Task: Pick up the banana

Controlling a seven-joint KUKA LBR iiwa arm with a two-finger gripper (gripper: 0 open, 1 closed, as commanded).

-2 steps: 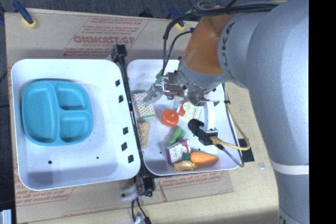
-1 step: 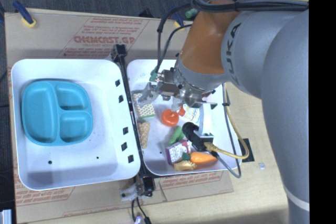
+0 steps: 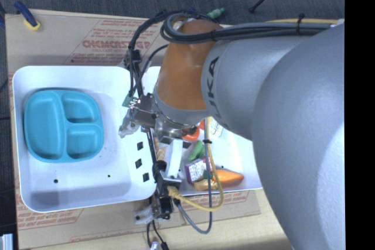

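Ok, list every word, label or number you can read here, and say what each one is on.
"KU": black letters on the grey arm casing, partly hidden beyond that.
Red print on the brown cardboard sheet under the shallow white bins: blurred, unreadable.
Label on the small purple packet in the right bin: too small to read.

The big grey arm [image 3: 281, 102] comes in from the right side of the frame and covers most of that half. Its orange band [image 3: 183, 70] sits near the middle, a bit above center. Below the band, the wrist points down toward the lower middle, with black cables looping around it.
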